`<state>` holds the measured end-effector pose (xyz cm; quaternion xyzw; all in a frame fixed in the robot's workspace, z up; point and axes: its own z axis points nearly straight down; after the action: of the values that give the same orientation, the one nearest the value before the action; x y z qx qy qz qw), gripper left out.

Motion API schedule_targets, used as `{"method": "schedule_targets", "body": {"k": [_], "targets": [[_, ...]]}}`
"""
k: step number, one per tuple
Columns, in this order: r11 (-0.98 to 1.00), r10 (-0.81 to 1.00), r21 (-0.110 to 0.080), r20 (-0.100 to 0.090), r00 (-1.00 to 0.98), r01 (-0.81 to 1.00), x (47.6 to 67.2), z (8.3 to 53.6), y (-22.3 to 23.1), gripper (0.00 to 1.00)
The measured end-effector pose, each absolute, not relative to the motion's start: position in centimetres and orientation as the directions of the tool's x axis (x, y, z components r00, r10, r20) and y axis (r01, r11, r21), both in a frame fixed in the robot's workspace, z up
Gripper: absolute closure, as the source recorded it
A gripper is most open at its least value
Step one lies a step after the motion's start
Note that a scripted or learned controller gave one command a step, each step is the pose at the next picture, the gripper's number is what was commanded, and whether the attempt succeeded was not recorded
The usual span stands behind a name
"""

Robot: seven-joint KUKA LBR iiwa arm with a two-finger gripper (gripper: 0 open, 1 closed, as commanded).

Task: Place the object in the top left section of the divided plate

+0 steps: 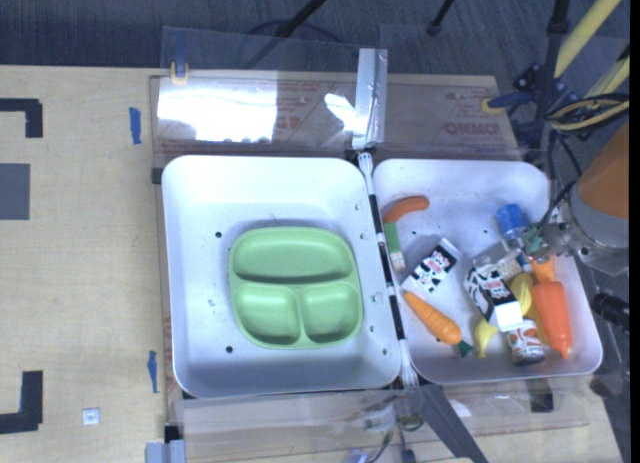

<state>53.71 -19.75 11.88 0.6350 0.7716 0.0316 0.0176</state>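
The green divided plate [295,286] lies in the left white bin [190,211], with one long section at the top and two smaller ones below; nothing rests on it. My gripper [527,244] reaches in from the right, low over the right side of the right bin [450,176]. It is just above a black-and-white cow-patterned item [490,286] and beside a blue object [510,219]. The pile of objects hides whether anything is in its grasp.
The right bin also holds an orange sausage [405,207], a green stick [393,246], a cow-patterned carton [432,268], a carrot [435,318], a banana [485,336], an orange bottle [553,316] and a small can [525,343]. A clear panel [260,101] stands behind the bins.
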Motion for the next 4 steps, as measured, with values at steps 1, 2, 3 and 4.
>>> {"method": "schedule_targets", "body": {"k": [1,2,3,4], "targets": [[0.615,0.788,0.024,-0.029,-0.615,0.788,52.5,9.8,-20.9,0.00],[0.203,0.979,0.011,0.011,-0.203,0.979,54.5,8.9,-21.1,0.00],[-0.304,0.952,-0.004,0.025,0.304,0.953,60.5,9.0,-20.3,0.00],[0.123,0.992,0.009,0.008,-0.123,0.992,57.3,8.9,-20.7,0.00]]}}
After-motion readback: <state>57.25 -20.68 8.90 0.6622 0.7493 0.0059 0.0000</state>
